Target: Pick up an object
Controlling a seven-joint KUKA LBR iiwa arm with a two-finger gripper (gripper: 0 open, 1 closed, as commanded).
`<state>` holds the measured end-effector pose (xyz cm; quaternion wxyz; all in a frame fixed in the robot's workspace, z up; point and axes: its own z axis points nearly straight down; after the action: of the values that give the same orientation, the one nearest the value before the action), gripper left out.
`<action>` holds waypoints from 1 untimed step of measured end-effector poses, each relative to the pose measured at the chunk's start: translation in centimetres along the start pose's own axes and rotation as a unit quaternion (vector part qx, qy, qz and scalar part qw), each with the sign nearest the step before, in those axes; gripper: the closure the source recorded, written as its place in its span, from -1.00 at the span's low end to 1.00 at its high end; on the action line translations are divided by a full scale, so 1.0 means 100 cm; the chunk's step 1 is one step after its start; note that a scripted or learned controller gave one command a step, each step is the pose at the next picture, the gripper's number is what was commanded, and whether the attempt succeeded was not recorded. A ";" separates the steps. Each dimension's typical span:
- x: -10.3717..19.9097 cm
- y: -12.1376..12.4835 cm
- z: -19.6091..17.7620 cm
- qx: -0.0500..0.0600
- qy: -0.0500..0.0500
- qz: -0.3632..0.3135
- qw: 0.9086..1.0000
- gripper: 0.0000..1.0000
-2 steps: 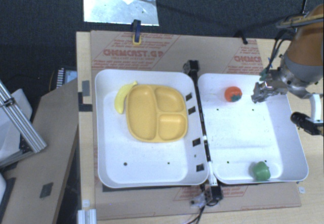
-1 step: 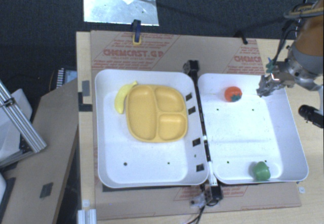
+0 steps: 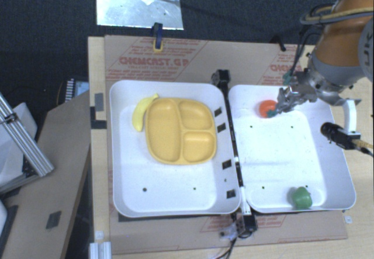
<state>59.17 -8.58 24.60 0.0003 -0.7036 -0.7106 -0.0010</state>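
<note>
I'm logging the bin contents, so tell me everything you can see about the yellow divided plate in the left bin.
The yellow divided plate is a rounded-square tray, plastic by its look, with three compartments: one large on the left, two smaller on the right. It lies flat, turned slightly askew, in the upper middle of the left bin. A banana lies against its upper-left edge.
</note>
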 end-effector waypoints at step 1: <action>0.054 -0.014 -0.007 0.000 0.000 0.000 1.000 1.00</action>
<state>57.67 -3.19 25.27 0.0004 -0.7036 -0.7106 -0.0010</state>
